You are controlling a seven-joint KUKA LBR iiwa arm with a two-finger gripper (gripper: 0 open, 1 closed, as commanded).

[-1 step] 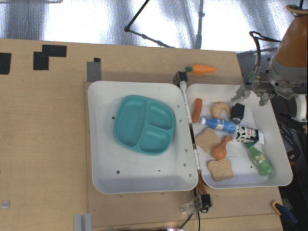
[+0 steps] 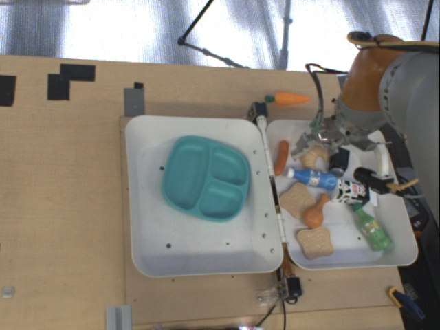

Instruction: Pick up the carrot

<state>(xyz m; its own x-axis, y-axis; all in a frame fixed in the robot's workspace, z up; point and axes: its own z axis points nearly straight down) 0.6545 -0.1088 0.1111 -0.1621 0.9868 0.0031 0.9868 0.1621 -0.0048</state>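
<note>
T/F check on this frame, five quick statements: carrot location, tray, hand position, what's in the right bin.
1. The carrot lies on the bench beyond the right bin's far rim, outside both bins. True.
2. The teal divided tray sits in the right bin. False: it sits in the left bin.
3. The hand is over the carrot. False: it is over the right bin's far end, near a tan bun-like item; the carrot lies apart from it.
4. A green bottle lies in the right bin. True.
5. The blue-and-white bottle stands upright. False: it lies on its side.
</note>
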